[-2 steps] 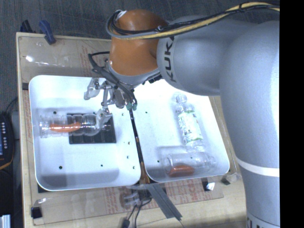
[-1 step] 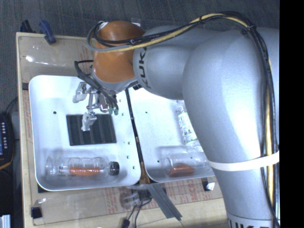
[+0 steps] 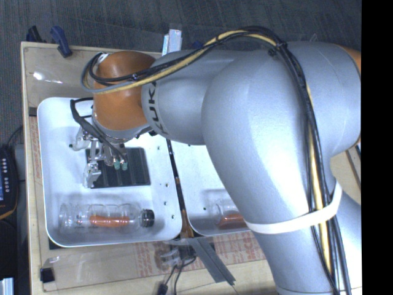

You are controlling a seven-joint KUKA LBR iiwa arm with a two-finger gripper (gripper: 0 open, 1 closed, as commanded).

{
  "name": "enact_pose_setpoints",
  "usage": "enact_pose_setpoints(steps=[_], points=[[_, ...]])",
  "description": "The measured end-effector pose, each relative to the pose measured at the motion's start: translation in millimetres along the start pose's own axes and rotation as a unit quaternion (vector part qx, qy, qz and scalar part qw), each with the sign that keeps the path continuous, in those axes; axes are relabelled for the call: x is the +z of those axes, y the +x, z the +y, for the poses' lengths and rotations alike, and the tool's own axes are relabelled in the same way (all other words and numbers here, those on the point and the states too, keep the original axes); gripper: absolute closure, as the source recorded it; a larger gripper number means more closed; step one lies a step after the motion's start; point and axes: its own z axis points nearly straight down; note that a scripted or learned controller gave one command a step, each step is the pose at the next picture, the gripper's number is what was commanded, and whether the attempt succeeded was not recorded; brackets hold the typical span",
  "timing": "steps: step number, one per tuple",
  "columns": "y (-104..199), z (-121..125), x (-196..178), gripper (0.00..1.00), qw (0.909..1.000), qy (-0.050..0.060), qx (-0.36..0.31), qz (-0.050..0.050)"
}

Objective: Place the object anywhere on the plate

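I see dark grey carpet (image 3: 184,5) beyond the pale wooden tabletop (image 3: 31,140). Two blue clamps (image 3: 60,39) grip its far corner. Light glares off white surfaces.

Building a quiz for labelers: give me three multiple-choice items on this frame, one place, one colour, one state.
1. Where does the clear bottle lie?
A. left bin, near edge
B. right bin, far edge
C. on the floor

2. What colour is the band above the wrist?
A. blue
B. orange
C. green

3. How does the bottle rest?
A. upright
B. on its side
C. held up in the claw

Key: 1 A, it lies along the left bin's near wall. 2 B, the band is orange. 3 B, it lies lengthwise, apart from the claw.
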Motion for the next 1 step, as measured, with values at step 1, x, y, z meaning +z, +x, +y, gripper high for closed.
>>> enact_pose_setpoints(steps=[1], points=[[-37.9, -36.2, -2.1, 0.00, 0.9984, 0.000, -0.057, -0.002]])
